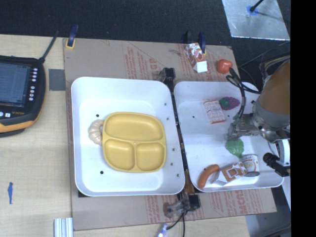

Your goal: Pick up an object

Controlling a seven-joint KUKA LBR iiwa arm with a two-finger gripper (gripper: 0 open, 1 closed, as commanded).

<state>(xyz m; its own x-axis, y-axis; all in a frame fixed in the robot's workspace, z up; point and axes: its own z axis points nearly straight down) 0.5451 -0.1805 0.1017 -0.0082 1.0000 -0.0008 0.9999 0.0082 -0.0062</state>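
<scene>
While the gripper is hanging low over the right bin, just above the green object, I cannot tell its state, since the wrist is blocking the view. That green object is lying apart from its neighbours, probably why it is being targeted. Around it, a purple object and a small card are sitting further back, a sausage and a carton nearer the front. A yellow divided plate is occupying the left bin.
</scene>
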